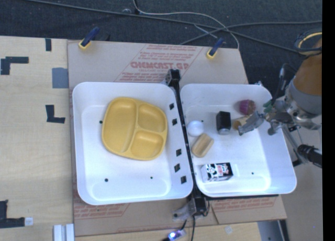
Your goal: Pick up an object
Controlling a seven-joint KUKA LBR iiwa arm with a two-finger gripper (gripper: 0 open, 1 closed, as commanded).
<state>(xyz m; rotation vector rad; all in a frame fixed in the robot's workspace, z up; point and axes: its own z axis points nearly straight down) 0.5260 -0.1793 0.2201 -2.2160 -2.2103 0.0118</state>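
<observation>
Yellow plate (134, 128) in a white bin (89, 146). In the other white bin (272, 177): white ball (195, 127), tan block (202, 145), black can (223, 122), purple-red fruit (247, 106), black-and-white cow-patched carton (217, 171). Blue-and-yellow clamps (89, 38) on the pale wood worktop (26, 151).

The arm (309, 85) is cut off by the right edge. Its fingers (251, 122) are blurred, their gap unreadable. Just beside them, a small tan thing (238, 124) is partly hidden and too small to identify.
</observation>
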